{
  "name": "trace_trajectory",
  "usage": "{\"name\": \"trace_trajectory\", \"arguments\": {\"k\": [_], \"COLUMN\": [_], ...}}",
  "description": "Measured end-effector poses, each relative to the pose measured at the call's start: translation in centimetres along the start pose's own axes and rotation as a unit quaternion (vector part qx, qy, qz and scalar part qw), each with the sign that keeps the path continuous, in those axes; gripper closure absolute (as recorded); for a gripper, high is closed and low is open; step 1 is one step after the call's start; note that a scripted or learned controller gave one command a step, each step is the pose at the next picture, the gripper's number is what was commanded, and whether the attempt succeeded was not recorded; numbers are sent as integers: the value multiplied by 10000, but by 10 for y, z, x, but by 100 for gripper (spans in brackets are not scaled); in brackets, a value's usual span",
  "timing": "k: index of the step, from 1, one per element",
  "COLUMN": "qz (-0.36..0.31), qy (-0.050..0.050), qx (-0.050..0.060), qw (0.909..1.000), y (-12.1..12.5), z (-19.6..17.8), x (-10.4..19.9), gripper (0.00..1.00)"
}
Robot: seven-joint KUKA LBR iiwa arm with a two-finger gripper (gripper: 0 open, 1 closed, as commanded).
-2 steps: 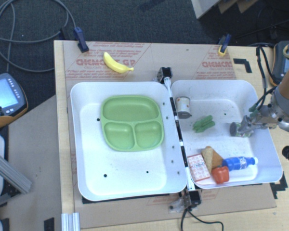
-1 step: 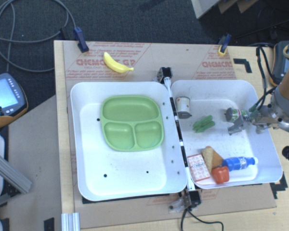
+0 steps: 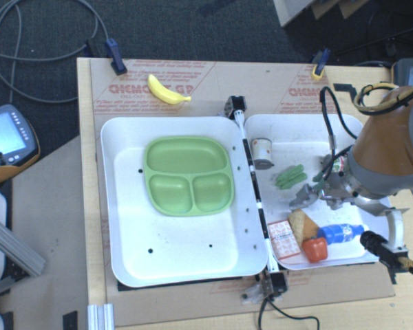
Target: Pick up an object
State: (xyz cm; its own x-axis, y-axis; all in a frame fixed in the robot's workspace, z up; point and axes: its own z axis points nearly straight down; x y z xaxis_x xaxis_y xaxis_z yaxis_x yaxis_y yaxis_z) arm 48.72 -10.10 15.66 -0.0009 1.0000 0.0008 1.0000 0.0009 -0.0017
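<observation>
The right bin (image 3: 292, 124) holds several small objects. A small tin can (image 3: 261, 152) lies near its left wall, with a green pea pod (image 3: 290, 177) just to its right. Toward the front are a tan bread-like piece (image 3: 303, 224), a red tomato-like object (image 3: 315, 250), a blue bottle (image 3: 342, 234) and a red-and-white packet (image 3: 282, 239). My gripper (image 3: 308, 195) hangs low over the bin's middle, between the pea pod and the tan piece, just above the tan piece's upper end. I see nothing between its tips.
A green divided plate (image 3: 188, 175) lies in the left bin (image 3: 111, 184). A yellow banana (image 3: 166, 91) rests on the bench behind that bin. Black cables (image 3: 328, 119) loop over the right bin's back right, and the arm's grey body (image 3: 385, 150) covers its right side.
</observation>
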Motion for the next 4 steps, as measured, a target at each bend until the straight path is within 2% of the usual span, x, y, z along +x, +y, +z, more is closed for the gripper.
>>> {"name": "trace_trajectory", "arguments": {"k": [1,2,3,4], "qz": [5,1,10,4], "qy": [-3,-9,-3,-12], "qx": [-7,-14,0,-20], "qw": [10000,10000,10000,10000], "y": [9,57,-9,85], "z": [72,72,73,11], "x": [8,2,9,-68], "gripper": [0,0,0,0]}}
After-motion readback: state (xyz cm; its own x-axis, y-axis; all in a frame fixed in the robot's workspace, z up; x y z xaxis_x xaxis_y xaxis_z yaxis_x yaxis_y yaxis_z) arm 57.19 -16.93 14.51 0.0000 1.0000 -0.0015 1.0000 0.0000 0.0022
